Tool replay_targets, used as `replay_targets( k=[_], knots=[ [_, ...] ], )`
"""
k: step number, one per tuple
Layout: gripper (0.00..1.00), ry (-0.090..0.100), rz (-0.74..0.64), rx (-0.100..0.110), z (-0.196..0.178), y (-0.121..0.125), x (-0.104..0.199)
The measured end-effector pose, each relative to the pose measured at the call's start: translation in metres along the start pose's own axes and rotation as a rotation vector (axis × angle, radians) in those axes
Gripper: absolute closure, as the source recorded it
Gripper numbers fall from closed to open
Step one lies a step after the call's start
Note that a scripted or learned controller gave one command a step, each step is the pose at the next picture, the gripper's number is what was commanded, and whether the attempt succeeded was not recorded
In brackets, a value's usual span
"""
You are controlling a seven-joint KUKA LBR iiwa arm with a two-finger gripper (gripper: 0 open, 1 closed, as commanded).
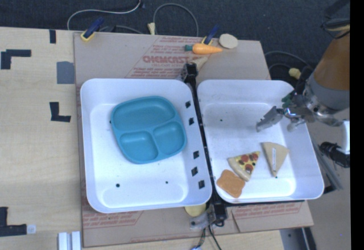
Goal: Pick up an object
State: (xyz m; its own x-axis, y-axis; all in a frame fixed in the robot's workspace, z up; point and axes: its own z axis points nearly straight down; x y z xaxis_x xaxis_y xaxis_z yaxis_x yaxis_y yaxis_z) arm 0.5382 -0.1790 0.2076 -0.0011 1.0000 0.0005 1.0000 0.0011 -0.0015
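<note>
The arm reaches in from the right and its gripper (272, 119) hangs over the right bin (227, 95), above bare white floor toward the far-right part of it. From this slanted view one grey finger juts leftward, but I cannot tell whether the fingers are spread or pressed together; nothing shows between them. The candidates for picking lie at the near end of that bin: a pizza slice (245, 164), a pale cheese-like wedge (275, 157) just right of it, and a tan, biscuit-like piece (230, 184) at the near-left, close against the pizza slice. The left bin (96, 129) carries a blue divided plate (149, 128), a flat, wide thing that would probably be awkward to pinch. A toy carrot (206, 48) and a small round disc (228, 41) sit on the cardboard-covered surface beyond the bins, out of easy reach. To do this step well, the gripper should probably shift toward the near side until it is centred over one piece, the wedge being closest, then turn so the fingers straddle its narrow width and come down far enough to catch its sides. The pieces lie low and crowded, so a careless descent could nudge a neighbour or close on nothing.
</note>
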Motion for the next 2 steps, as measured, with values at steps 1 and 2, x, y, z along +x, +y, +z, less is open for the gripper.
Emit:
replay_targets(
  k=[1,2],
  knots=[
    [0.00,-0.005,0.000,-0.004,0.128,-0.020,0.035],
    [1.00,-0.006,0.001,-0.009,0.110,-0.018,0.032]
  ],
)
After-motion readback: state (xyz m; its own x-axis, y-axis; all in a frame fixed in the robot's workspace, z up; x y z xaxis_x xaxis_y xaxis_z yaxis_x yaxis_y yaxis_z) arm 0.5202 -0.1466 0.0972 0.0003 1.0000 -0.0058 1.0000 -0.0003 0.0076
